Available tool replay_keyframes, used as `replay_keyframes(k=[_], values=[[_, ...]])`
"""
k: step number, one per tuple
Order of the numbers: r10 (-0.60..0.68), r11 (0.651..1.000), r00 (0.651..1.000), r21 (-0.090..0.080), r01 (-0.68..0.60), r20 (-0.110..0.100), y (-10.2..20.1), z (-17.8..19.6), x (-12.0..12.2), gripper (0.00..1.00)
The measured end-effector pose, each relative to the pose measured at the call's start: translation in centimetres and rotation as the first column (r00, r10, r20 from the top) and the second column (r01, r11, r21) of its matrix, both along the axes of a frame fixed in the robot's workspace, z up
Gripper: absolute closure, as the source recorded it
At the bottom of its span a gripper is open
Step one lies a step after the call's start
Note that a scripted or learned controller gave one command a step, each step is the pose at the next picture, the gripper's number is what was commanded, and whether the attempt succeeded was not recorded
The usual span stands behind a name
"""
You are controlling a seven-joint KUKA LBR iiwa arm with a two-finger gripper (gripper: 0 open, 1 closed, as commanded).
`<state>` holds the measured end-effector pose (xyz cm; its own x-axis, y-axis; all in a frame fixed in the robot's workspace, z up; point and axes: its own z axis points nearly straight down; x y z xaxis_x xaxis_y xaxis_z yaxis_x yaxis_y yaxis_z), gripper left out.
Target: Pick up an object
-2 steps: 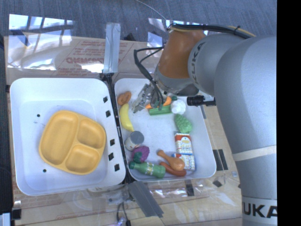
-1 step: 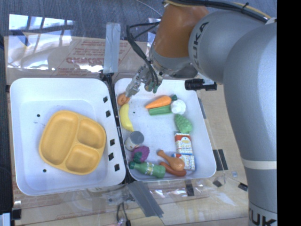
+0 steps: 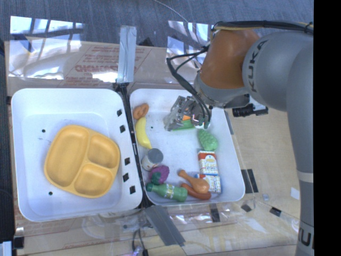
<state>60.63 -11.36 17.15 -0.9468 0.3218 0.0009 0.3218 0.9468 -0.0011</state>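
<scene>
Where grey arm (image 3: 277, 63) bends, white "KUKA" lettering, claw (image 3: 187, 116) below.

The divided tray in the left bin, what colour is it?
Yellow tray, in the camera view.

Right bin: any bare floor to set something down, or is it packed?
Right bin: bare strip mid-floor between banana and carton, below the gripper. Front edge is crowded: green bottle, purple toy, drumstick. Left bin has open floor around the yellow tray.

One fixed camera above the bench, angled down (moderately near) — both white bins (image 3: 21, 159) in frame
</scene>
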Motion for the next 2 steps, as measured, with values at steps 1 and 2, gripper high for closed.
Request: replay_keyframes(k=[1, 2], values=[[-0.007, 1.0, 1.0, -0.001, 0.007, 0.006, 4.0, 3.8, 1.8, 1.0], [0.23, 0.973, 0.973, -0.001, -0.23, 0.002, 0.4, 4.1, -8.4, 1.0]])
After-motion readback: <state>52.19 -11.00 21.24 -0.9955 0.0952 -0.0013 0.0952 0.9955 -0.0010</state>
